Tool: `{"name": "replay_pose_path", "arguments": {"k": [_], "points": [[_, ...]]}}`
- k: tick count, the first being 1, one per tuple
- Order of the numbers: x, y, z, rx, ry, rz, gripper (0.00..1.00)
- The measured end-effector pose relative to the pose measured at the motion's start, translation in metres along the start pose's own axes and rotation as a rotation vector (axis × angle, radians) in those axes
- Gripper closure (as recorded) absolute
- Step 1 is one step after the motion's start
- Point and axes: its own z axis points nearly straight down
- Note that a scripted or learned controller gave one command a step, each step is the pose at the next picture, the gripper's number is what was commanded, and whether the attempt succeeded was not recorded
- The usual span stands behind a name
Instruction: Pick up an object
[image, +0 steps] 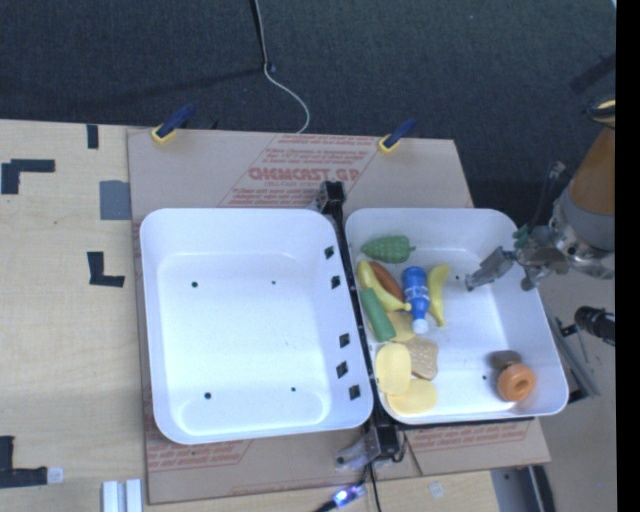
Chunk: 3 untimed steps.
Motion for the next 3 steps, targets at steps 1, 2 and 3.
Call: {"name": "replay_pose_path", "arguments": {"k": [1,2,3], "points": [[0.081,0.007,0.084,0.008,0.006,-0.007,0.00],[0.120,0.029,0.113,-0.005,-0.011,-0.001,0.00],[0.118,0.096,0.113,0.010,-0.009,0.000,0.00]]}}
